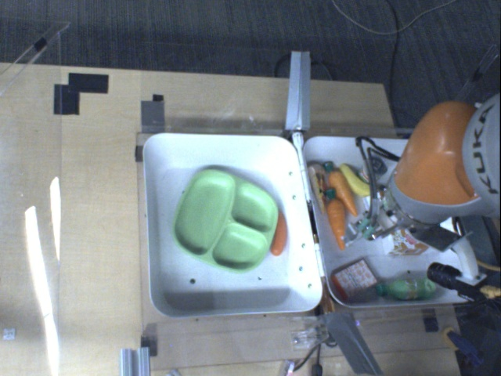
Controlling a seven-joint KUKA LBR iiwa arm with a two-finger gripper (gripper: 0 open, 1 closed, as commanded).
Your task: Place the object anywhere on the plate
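A green three-compartment plate (227, 219) lies in the middle of the left bin (160, 233). A small orange carrot (278, 236) rests against the plate's right rim, on the bin floor rather than in a compartment. My gripper (369, 225) hangs low over the middle of the right bin (391, 258), just right of a long carrot (337, 218). The grey wrist and orange band (438, 163) cover the bin's right part. From this angle I cannot see anything held.
The right bin also holds a second carrot (343, 190), a yellow banana (354, 180), a small red-patterned box (356, 277) and a green item (407, 289) along its front. A metal post (298, 92) stands behind the wall between the bins.
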